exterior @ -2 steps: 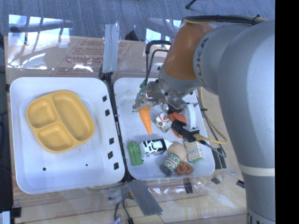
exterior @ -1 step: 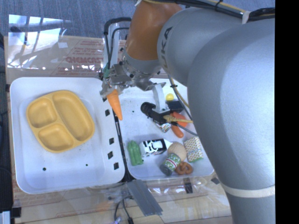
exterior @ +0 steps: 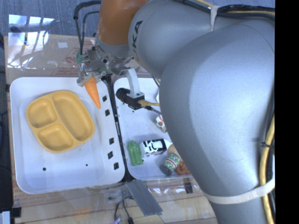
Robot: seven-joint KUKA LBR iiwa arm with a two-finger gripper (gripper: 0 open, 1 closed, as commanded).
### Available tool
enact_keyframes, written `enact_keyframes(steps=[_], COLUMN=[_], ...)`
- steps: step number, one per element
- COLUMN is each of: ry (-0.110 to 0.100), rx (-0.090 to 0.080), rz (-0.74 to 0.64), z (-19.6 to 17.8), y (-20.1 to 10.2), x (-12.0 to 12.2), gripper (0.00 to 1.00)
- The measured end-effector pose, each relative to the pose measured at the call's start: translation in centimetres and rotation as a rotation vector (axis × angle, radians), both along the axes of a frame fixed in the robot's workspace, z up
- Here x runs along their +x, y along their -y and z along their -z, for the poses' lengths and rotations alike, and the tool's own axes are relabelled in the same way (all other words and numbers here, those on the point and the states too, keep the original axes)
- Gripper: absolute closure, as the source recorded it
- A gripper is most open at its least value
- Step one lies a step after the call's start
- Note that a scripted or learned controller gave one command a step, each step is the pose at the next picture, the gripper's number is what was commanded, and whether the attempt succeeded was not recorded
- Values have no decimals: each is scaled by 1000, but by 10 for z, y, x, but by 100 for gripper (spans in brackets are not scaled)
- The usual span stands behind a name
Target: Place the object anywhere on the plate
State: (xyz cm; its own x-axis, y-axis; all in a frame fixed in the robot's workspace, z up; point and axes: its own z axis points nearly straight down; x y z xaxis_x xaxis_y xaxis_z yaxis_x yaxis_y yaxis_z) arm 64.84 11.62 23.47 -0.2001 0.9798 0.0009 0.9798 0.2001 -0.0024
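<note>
Gripper (exterior: 87, 78) sits over the top right corner of the left bin (exterior: 60, 174), up near the back rim. The fingers (exterior: 82, 74) are narrow, clamped on the thick end of the carrot (exterior: 94, 93).

The carrot hangs tilted, thick end up at the fingers and tip pointing down and slightly right. It's just beside the right edge of the plate (exterior: 60, 120), not over it. In this view it lies over bare bin floor, between the plate and the wall dividing the bins. Can't tell whether the tip touches the floor.

The plate is yellow with three compartments: two small ones on the left and one long one on the right. It lies flat in the upper middle of the left bin.

The arm (exterior: 210, 101) covers most of the right bin (exterior: 140, 125), with the orange band (exterior: 117, 17) at the top above the wrist.

Visible in the right bin:
- a green block (exterior: 135, 153) against the dividing wall
- a black-and-white toy (exterior: 154, 146) just right of the block
- a can (exterior: 170, 164) lying on its side near the front rim
- a small red-and-white item (exterior: 160, 122) at the arm's edge, mostly hidden
</note>
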Motion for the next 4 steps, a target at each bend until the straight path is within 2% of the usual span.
enact_keyframes(steps=[1,3,4], ry=[-1,-1,-3], rx=[-2,-2,-3], rz=[1,2,-170], z=[0,0,44], y=[1,2,95], x=[0,0,7], gripper=[0,0,0])
